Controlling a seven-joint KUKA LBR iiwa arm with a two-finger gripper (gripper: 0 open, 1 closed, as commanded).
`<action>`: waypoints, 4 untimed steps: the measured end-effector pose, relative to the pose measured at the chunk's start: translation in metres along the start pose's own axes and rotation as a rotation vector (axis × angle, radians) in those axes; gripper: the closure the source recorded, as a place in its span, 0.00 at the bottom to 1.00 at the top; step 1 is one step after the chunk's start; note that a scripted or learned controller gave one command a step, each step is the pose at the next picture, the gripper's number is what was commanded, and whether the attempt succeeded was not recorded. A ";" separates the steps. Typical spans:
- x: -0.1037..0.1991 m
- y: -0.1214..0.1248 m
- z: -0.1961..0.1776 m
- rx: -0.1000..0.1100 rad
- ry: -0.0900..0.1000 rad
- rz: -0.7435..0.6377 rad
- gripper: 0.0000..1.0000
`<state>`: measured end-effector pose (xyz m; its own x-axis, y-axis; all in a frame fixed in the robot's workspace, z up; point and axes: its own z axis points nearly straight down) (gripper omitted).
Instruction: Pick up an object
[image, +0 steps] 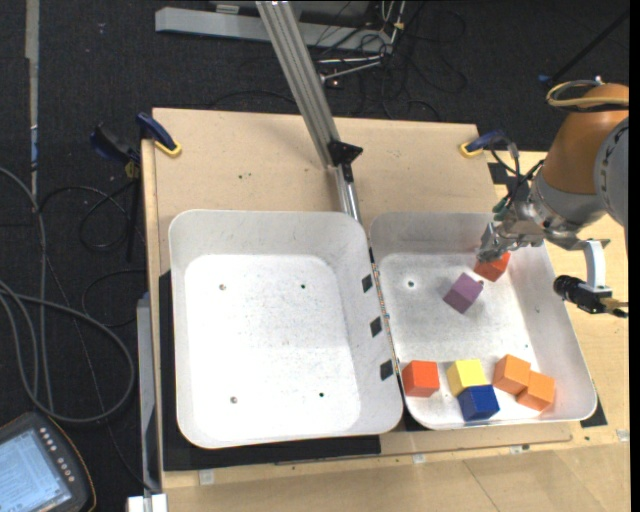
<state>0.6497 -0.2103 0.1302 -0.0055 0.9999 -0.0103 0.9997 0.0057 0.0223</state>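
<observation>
Camera view has the claw (496, 247) low over a red block (491, 266), just beneath it in the right bin (570, 330) — grip state I cannot tell. A purple block (463, 292) beside it could get knocked — or the red one slip.

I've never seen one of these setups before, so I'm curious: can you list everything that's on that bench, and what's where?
Bench: one, tan wood, under everything.
Left bin: one, white, shallow.
Right bin: one, white, shallow, holds all the blocks.
Purple block: one, middle of right bin.
Red-orange block: one, far right of right bin, right at the pincer's tip.
Orange blocks: three, near edge of right bin; one at left, two touching at right.
Yellow block: one, near edge, beside the blue one.
Blue block: one, near edge.
Clamps: two, blue and yellow, far corners of bench.
Arm: one, grey and orange, from right.
Pincer: one, dark, over right bin.
</observation>
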 end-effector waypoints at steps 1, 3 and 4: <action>-0.005 0.004 -0.045 0.015 0.007 0.003 1.00; 0.003 0.012 -0.126 0.017 0.009 0.003 1.00; 0.044 -0.001 -0.127 0.023 0.010 -0.001 1.00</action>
<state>0.6460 -0.1649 0.2571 -0.0063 1.0000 0.0001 1.0000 0.0063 -0.0005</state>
